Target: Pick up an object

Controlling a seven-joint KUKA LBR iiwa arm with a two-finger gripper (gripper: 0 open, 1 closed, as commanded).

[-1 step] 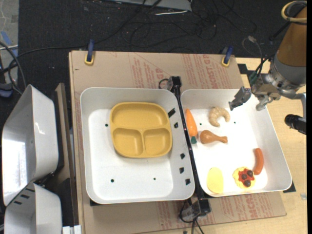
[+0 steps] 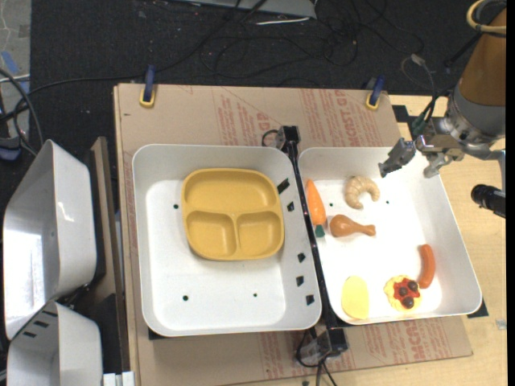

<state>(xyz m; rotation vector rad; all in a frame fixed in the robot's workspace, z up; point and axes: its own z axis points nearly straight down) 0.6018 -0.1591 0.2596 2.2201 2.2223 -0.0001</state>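
The right bin (image 2: 451, 240) holds several toy foods: a croissant (image 2: 361, 190), a carrot (image 2: 315, 203) by the left wall, a chicken drumstick (image 2: 352, 227), a sausage (image 2: 426, 264), a yellow oval piece (image 2: 355, 297) and a small pizza-like piece (image 2: 402, 291). My gripper (image 2: 417, 158) hovers over the bin's far right corner, open, its two fingers spread wide with nothing between them. It is up and to the right of the croissant, apart from all the objects.
The left bin (image 2: 153, 240) holds a yellow divided plate (image 2: 233, 214). Both bins rest on a cardboard sheet (image 2: 241, 111) held by yellow clamps (image 2: 147, 95) at the back. White tubs (image 2: 44, 232) stand at the far left. Cables lie behind the bench.
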